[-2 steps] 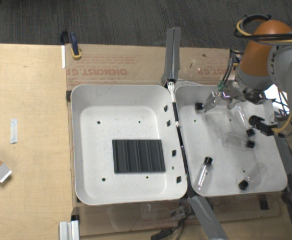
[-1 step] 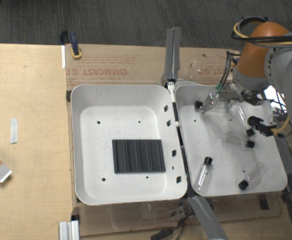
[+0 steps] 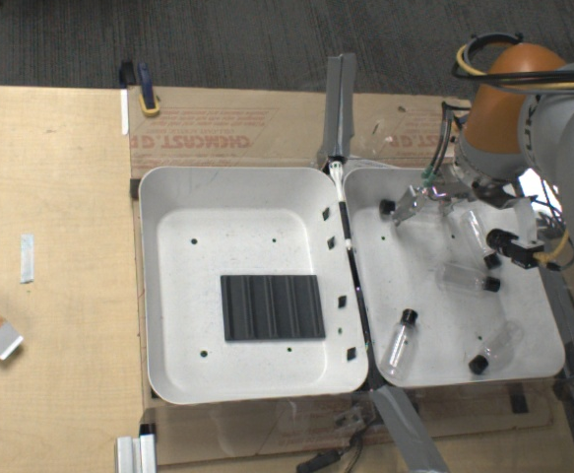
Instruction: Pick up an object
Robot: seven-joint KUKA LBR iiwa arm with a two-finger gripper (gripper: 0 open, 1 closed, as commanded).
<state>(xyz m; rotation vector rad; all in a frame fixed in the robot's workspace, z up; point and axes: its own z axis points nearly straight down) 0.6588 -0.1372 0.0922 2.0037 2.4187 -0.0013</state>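
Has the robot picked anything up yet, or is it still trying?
Not yet, as far as the picture shows. The gripper sits low over the back of the right bin, and nothing can be seen between its fingers. The clear tubes with black caps, like one near the front, lie loose in that bin. The dark ridged block lies in the left bin. Grabbing and lifting are left.
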